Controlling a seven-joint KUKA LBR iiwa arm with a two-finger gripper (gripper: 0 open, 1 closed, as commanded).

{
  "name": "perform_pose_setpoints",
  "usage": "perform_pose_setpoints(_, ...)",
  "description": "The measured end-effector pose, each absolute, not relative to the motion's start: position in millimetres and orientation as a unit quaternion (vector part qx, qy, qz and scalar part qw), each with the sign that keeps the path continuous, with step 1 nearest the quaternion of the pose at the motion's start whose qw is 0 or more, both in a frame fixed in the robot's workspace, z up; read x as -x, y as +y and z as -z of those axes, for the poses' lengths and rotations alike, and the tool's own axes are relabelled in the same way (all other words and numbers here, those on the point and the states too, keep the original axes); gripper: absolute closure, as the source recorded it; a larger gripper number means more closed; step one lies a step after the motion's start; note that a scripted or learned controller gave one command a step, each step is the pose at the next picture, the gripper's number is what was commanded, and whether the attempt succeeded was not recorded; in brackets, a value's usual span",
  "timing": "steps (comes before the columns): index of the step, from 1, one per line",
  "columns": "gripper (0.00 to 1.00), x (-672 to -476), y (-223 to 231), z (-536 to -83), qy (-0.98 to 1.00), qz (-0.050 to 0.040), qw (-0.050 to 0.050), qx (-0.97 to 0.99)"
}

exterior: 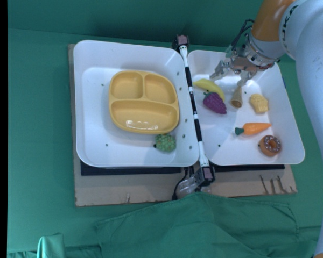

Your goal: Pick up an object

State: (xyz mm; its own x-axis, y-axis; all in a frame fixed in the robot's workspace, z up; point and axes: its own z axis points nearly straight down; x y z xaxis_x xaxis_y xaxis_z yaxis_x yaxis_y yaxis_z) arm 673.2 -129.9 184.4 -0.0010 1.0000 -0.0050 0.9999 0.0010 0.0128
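Here the pincer [230, 78], fingers spread, hovers above the banana [209, 86], grapes [215, 102] and cone [236, 97].

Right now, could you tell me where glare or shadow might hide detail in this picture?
Camera view: light is soft and even; a bright sheen sits on the yellow divided plate along its front compartment; the gripper casts only a faint shadow on the right bin; the toy foods look slightly soft, not crisp.

Light: bright, even, from overhead.
Shadows: soft, short, beside the toys.
Glare: pale sheen on yellow plate [144, 101] and white bins [97, 144].
Focus: slightly soft throughout, colours cool, greenish.
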Motion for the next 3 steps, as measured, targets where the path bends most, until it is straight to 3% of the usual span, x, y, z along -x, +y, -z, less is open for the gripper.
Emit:
perform_pose_setpoints(1, 0.0, -668.1, -104.4, -184.9, 0.707, -0.003, 0.006, -0.707)
perform_pose_setpoints(2, 0.0, -700.1, -96.2, -183.2, 0.707, 0.0049, -0.003, -0.707)
perform_pose_setpoints(3, 0.0, -701.2, -124.4, -218.1, 0.705, -0.002, 0.004, -0.709)
